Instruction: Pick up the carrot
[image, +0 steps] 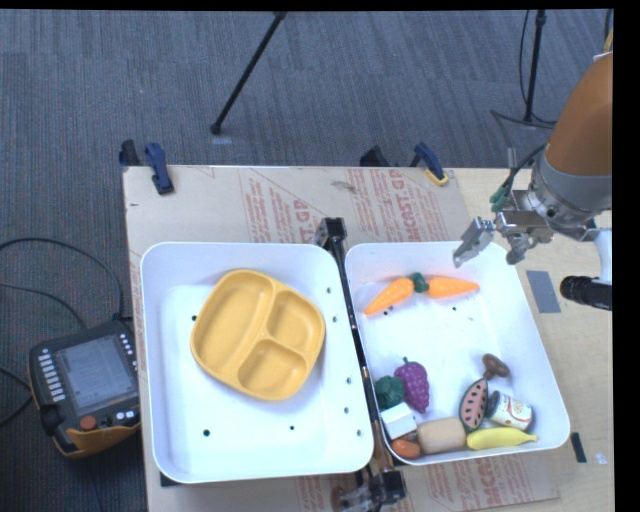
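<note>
Poised above the far right corner of the right bin (535, 330): pincer (493, 240), fingers spread apart, nothing between them. Just below and left of the pincer, on the bin floor: two carrots lying tip to tip, one carrot (452, 288) nearly under the fingers, a second carrot (389, 295) farther left. Well below the pincer, along the bin's near edge: grapes (413, 385), watermelon slice (473, 403), banana (500, 438). Far to the left, in the left bin (160, 330): yellow divided plate (258, 333).
</note>
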